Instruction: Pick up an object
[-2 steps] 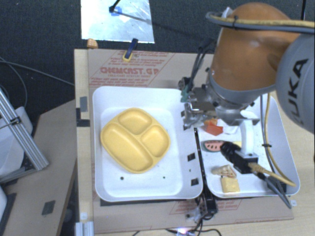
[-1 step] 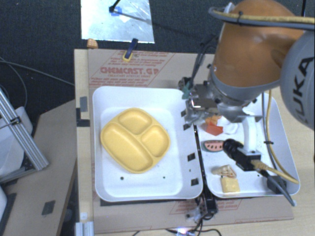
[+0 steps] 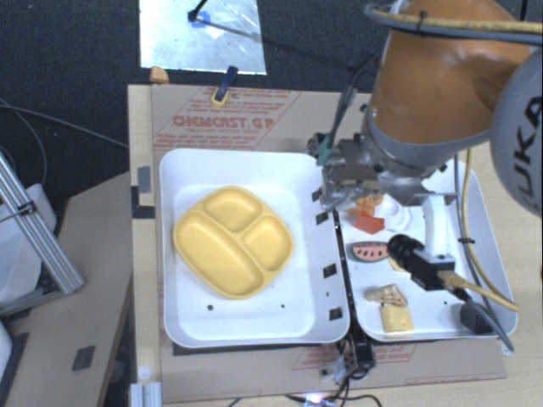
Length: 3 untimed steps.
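1. Where the arm (image 3: 441, 66) comes in from 3 o'clock, its grey and orange bulk hangs over the right bin (image 3: 488, 219) and covers that bin's 12 o'clock half.
2. The pincer (image 3: 341, 185) sits at the right bin's 10 o'clock corner, just beside the wall it shares with the left bin (image 3: 170, 253). I cannot tell whether it is open or closed.
3. The things to pick lie in the right bin, toward its 9 o'clock side. A small orange piece (image 3: 367, 202) and a red piece (image 3: 368, 222) lie together at the pincer's 5 o'clock, very near it.
4. A watermelon slice (image 3: 369, 250) lies flat at 6 o'clock of the red piece, near it but apart.
5. Further toward 6 o'clock lies a tan bread-like piece (image 3: 386, 294). A pale yellow block (image 3: 396, 318) is just beside it, close to the bin's 6 o'clock wall.
6. The left bin holds a yellow divided plate (image 3: 233, 242) with three compartments, lying near the bin's middle and turned on a diagonal.
7. Both bins rest on a cardboard sheet (image 3: 225, 121) with red print, which lies on the pale tabletop (image 3: 93, 227).
8. At 12 o'clock of the left bin, a small blue-and-yellow thing (image 3: 225, 85) lies at the cardboard's edge, with a silvery sheet (image 3: 202, 19) beyond it.
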Tool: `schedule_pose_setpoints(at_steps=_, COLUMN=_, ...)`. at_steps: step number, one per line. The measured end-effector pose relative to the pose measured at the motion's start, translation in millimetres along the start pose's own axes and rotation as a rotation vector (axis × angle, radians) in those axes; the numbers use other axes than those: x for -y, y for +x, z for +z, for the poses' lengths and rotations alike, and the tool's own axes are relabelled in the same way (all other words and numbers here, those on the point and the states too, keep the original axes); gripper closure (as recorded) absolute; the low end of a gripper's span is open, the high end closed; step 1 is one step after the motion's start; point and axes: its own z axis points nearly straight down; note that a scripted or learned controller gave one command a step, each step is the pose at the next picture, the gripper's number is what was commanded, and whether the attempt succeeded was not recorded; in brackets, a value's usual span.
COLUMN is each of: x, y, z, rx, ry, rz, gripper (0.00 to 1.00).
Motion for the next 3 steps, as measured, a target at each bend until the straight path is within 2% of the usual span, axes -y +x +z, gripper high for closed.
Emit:
schedule_pose_setpoints(at_steps=2, x=-1.7, y=0.2, z=-21.6, rx=0.000, ry=-0.005, rz=-0.011, gripper=1.00)
schedule_pose_setpoints(at_steps=3, x=2.9, y=-52.5, z=-24.3, rx=0.003, ry=0.006, rz=0.026, gripper=1.00)
